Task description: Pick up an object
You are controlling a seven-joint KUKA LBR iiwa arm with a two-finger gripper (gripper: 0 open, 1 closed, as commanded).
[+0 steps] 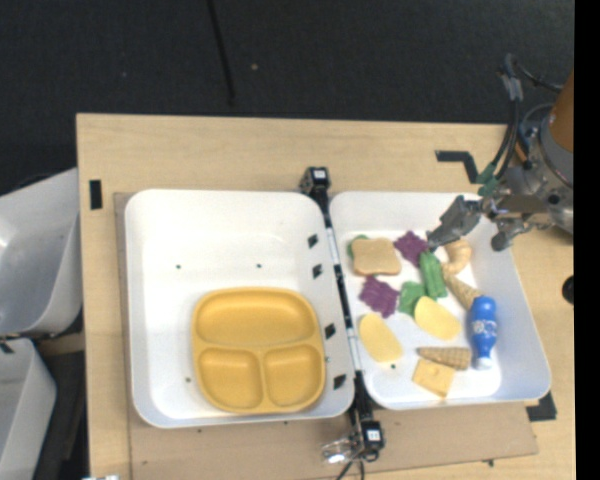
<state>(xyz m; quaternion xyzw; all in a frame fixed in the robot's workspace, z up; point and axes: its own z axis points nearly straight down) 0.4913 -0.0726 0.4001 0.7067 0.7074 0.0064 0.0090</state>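
My gripper (476,230) hangs over the back right part of the right bin (520,298), fingers spread open with nothing between them. Just below it lies a beige piece (459,257). Toy foods fill this bin: a toast slice (376,257), purple grapes (412,245), a second purple bunch (378,294), a green vegetable (431,276), a yellow lemon-like piece (438,318), another yellow piece (380,338), a blue bottle (483,331), a cone (445,356) and a cracker (433,377).
The left bin (180,238) holds a yellow divided plate (258,350) at its front. A ridge with black clips (332,268) separates the bins. Black cables (510,118) trail behind the arm at the right. White boxes (20,258) stand off the bench's left.
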